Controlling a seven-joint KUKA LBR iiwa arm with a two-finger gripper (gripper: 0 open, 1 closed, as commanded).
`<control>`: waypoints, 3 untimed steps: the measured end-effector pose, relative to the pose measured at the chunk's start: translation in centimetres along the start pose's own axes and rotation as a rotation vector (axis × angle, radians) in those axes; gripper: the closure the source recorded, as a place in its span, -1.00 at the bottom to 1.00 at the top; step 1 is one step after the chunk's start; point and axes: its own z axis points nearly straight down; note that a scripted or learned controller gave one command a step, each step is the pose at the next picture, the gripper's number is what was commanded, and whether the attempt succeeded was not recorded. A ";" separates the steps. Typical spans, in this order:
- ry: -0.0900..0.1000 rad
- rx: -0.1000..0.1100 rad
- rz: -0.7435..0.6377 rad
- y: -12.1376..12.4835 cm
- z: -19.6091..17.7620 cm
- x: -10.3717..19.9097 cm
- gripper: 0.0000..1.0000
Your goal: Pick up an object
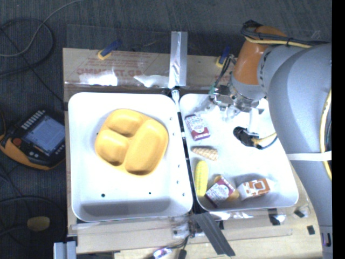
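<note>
My gripper (227,104) hangs over the far edge of the right bin (280,166), under the arm's orange band. Nothing shows in its grasp. A small red and white carton (196,127) lies just to its lower left. Further toward the front lie a tan ridged piece (205,153), a yellow corn cob (201,177), a red and white packet (220,190) and an orange and white box (254,188). The left bin (86,193) holds a large yellow bun-shaped toy (131,140).
A black fitting with a yellow cable (246,136) hangs off the arm over the right bin's middle. The bulky grey arm (302,101) covers the right side. A teach pendant (36,138) lies on the floor left of the bench.
</note>
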 end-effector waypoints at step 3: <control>0.008 -0.002 -0.122 1.0 -0.1 -1.4 -1.00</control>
